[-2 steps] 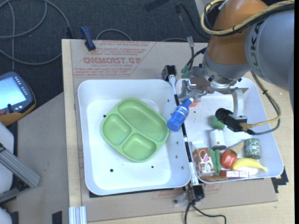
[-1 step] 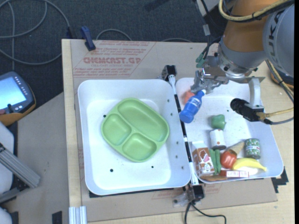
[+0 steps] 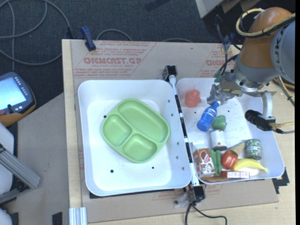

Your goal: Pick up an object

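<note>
At the near edge of the right bin [image 3: 277, 150] lies a cluster of toy groceries: a yellow banana [image 3: 251, 165], a red tomato [image 3: 228, 160], a thin green vegetable [image 3: 216, 161] and a red-and-white carton [image 3: 203, 161]. All of it is well below the gripper [image 3: 217, 96] in the frame. A small green tin [image 3: 253, 149] stands just above the banana.

The gripper hangs over the far half of the right bin, at the end of the grey arm with its orange band [image 3: 262, 34]. Whether it is open or closed cannot be told from this angle, and nothing is seen held in it.

The blue bottle [image 3: 207, 117] lies tilted on the bin floor directly below the gripper. Its cap end points up toward the gripper and sits very close to it; whether the two touch cannot be told. A small green object [image 3: 219, 122] rests against the bottle's right side. A white cylinder [image 3: 218, 138] lies just below that. A pinkish-orange round fruit [image 3: 192, 98] sits just to the left of the gripper, apart from the bottle.

Well to the gripper's left, the left bin [image 3: 87, 125] holds a light green divided plate [image 3: 136, 130] with three compartments.
</note>
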{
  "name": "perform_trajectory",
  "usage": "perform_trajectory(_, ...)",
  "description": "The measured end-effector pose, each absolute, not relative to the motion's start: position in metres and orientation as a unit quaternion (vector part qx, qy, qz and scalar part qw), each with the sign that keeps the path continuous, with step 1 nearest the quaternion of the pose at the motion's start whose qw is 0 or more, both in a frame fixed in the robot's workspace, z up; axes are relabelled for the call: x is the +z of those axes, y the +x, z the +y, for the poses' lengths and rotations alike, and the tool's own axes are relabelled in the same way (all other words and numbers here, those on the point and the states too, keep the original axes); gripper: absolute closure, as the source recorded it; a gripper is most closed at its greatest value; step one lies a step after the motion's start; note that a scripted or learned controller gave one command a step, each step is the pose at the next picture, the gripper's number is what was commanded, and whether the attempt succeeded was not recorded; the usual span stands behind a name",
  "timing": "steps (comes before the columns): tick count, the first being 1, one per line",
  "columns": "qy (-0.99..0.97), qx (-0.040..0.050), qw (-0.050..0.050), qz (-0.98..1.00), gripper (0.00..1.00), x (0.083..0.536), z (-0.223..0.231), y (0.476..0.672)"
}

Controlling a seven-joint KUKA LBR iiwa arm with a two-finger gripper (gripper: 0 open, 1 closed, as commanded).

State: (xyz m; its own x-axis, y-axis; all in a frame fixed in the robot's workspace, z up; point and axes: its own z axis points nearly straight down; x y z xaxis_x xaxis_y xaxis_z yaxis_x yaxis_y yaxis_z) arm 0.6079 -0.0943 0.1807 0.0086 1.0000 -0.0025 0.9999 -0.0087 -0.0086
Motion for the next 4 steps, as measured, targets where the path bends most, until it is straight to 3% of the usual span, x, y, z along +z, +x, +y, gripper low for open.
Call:
perform_trajectory(1, -0.707, 0.0001, 0.0, -0.707, 0.0, 0.187, -0.088, 0.61)
perform_trajectory(2, -0.708, 0.0031, 0.004, -0.707, 0.0, 0.091, -0.098, 0.62)
perform_trajectory(3, -0.706, -0.0012, -0.002, -0.708, 0.0, 0.084, -0.1, 0.668)
perform_trajectory(4, -0.706, -0.0012, -0.003, -0.708, 1.0, 0.096, -0.1, 0.668)
